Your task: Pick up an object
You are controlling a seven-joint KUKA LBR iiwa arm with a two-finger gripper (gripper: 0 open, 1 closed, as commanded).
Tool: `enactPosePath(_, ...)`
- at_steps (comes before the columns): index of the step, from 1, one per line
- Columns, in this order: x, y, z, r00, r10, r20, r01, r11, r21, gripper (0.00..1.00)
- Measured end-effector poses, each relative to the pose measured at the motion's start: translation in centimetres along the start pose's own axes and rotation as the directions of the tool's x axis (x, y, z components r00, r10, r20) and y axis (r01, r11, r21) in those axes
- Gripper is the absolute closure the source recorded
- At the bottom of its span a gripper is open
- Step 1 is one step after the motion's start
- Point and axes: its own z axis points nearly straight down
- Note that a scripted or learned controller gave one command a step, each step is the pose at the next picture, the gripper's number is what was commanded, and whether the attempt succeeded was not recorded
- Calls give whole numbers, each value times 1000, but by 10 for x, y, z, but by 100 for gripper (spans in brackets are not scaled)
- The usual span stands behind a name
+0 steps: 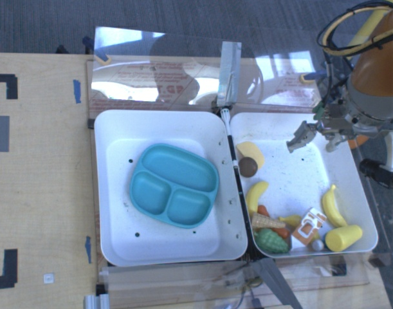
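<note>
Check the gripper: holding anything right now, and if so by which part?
Nothing held. The gripper hangs open above the right bin, its fingers spread with no object between them. The toys lie lower in that bin, apart from it.

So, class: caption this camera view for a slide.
Open pincer above the right bin of toy food; blue divided plate in the left.

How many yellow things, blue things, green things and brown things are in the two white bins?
Yellow: 4 – banana, banana, yellow cylinder, pale yellow disc
Blue: 1 – divided plate
Green: 1 – green vegetable
Brown: 1 – brown ball
Total: 7
</note>
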Motion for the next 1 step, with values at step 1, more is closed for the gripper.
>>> enactPosePath(1, 7, 55, 134, 998, -58, -2, 58, 998, 9, 0)
